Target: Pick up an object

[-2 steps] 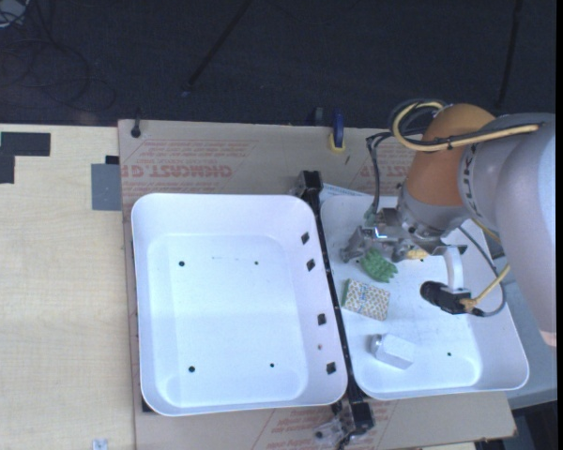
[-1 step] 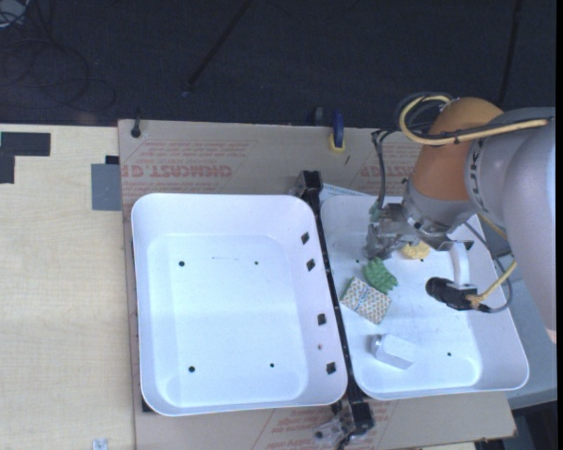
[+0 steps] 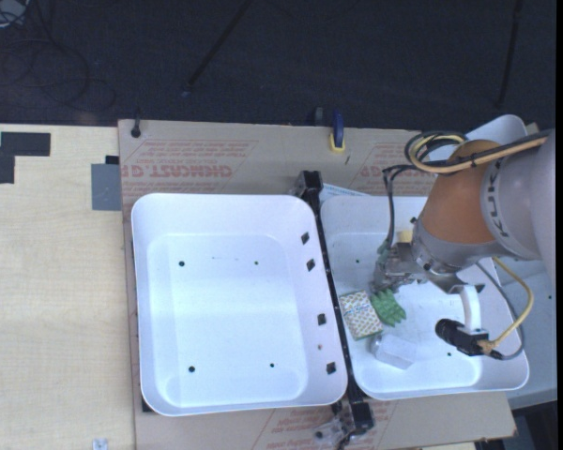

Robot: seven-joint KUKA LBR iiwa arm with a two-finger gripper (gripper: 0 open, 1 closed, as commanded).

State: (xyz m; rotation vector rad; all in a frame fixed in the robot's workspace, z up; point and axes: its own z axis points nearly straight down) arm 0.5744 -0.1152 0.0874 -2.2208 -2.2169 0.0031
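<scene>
Green object [image 3: 388, 307] lies in the right bin [image 3: 507, 375], just beside my pincer [image 3: 391, 276] on its near side; I cannot tell the pincer's state.

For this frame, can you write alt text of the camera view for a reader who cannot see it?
A grey and orange robot arm reaches from the right into the right white bin, its hand low over a green object. Beside that lie a patterned flat packet and a small clear piece; the left white bin sits alongside.
</scene>
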